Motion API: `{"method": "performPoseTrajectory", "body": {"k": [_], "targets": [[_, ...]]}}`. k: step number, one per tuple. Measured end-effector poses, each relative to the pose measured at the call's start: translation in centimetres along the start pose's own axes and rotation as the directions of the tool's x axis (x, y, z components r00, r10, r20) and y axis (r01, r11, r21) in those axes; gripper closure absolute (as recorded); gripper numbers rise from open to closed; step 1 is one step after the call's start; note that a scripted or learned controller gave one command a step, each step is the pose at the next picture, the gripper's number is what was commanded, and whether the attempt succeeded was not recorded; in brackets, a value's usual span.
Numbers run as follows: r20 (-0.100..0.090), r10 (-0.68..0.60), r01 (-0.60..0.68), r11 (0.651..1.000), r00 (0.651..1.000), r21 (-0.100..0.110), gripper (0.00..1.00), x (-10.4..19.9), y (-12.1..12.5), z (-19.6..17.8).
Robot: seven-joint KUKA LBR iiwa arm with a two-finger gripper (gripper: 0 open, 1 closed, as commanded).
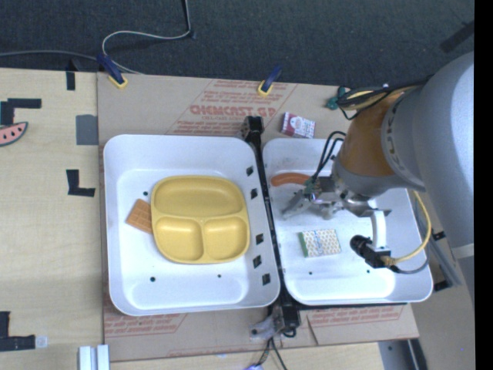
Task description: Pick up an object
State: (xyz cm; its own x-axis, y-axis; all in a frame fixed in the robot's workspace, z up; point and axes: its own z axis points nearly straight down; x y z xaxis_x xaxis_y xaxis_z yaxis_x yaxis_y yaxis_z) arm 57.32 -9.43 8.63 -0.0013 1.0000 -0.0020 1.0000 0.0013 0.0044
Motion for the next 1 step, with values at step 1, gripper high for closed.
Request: {"method": "performPoseTrajectory", "body": {"k": [1], "targets": [[0.002,0.0,0.0,1.0,1.0,-0.001,1.0,-0.08,0.02,-0.96]]}}
